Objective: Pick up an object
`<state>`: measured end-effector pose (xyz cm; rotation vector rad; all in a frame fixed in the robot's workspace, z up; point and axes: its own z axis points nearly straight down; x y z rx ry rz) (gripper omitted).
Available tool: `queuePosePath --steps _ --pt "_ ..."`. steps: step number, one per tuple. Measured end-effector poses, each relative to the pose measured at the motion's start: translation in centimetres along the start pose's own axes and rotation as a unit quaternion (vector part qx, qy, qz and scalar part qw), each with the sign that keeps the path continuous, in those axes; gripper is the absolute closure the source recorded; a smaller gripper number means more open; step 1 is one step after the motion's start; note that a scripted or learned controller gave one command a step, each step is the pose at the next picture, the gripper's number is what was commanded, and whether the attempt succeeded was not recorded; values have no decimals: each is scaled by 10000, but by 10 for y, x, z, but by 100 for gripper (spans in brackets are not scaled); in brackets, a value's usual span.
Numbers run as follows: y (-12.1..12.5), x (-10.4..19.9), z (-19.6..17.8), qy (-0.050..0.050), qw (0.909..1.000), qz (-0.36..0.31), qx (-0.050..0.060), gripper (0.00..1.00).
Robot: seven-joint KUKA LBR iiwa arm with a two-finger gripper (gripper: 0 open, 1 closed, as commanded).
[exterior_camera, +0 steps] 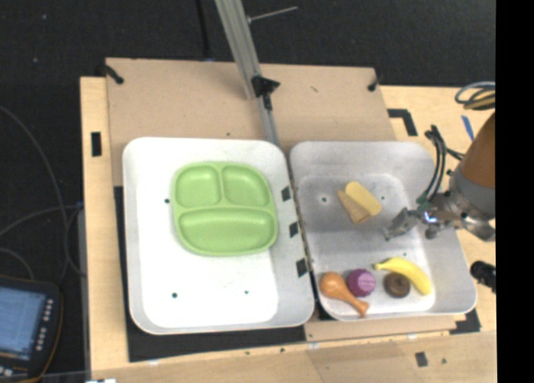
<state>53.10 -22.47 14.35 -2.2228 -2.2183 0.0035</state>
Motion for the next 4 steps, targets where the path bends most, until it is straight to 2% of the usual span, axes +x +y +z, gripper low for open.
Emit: queuePosePath --steps 1,3,4 --pt "2 -2 -14 -11 10000 23 -34 100" --pt "-4 -1 -116 -18 10000 -24 -52 100" --pt "3 41 -119 4 10000 -43 -28 100"
